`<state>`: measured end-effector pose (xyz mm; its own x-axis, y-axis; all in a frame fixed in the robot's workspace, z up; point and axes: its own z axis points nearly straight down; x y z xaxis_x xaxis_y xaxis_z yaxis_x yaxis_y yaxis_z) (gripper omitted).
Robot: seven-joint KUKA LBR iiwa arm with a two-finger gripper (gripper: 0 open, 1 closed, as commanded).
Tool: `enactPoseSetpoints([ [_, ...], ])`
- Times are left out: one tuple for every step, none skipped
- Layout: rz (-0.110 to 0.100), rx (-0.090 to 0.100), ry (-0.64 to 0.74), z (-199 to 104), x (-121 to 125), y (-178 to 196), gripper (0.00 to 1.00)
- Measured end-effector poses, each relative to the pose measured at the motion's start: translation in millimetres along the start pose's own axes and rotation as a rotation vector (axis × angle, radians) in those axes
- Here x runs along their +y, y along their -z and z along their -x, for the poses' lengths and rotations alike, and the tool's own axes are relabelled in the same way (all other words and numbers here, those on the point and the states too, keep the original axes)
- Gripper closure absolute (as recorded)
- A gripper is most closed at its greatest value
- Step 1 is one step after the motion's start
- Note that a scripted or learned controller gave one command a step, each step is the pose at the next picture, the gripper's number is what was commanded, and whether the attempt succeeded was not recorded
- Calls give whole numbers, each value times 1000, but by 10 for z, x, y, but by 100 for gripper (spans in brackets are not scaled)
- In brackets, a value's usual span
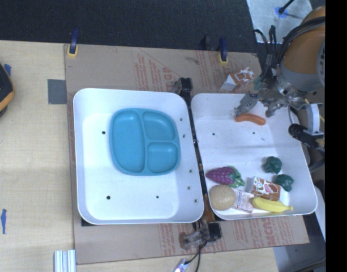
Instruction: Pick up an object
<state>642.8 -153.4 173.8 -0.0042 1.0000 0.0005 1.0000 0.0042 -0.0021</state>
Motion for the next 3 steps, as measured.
enactPoseSetpoints([
  [0,0,3,4,3,107,100],
  [-1,0,4,3,3,106,0],
  [-1,-1,-1,209,-624,308,0],
])
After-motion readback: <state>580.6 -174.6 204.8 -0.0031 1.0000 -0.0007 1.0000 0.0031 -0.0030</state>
